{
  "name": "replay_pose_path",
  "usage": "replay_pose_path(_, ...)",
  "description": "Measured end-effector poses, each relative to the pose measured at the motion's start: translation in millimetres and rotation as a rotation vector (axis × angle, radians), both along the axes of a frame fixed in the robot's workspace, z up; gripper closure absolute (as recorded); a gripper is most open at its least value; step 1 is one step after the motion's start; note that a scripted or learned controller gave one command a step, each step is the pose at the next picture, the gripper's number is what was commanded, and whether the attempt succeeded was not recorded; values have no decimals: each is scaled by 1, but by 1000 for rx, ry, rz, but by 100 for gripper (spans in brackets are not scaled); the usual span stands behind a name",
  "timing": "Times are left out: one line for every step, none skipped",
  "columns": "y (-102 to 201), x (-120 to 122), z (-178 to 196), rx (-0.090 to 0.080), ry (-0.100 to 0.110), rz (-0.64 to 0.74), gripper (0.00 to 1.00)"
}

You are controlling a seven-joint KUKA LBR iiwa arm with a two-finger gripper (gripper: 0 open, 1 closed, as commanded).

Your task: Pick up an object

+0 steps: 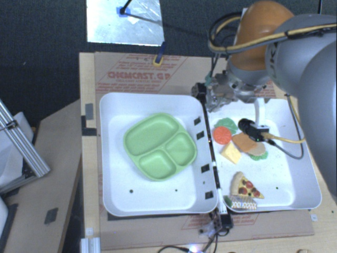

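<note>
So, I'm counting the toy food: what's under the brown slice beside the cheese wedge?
A green leafy edge pokes out from beneath the brown slice. How far it runs underneath, and whether anything else lies there, is hidden.

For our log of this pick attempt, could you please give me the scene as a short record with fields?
left bin: shallow white plastic bin, holding a pale green three-compartment plate
right bin: second shallow white plastic bin, holding toy food
toy food: round red tomato slice, green lettuce leaf, yellow cheese wedge, brown bread slice, triangular pizza slice
pincer: pincer by the right bin's far left corner, close to the lettuce
grip: cannot tell
</note>
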State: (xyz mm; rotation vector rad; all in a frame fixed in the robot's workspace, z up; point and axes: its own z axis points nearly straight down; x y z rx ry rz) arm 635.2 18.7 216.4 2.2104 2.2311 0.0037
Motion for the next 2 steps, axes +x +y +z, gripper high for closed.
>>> replay_pose_path(6,5,12,0,0,-3,100)
replay_pose_path(-1,-9,17,-1,2,-9,100)
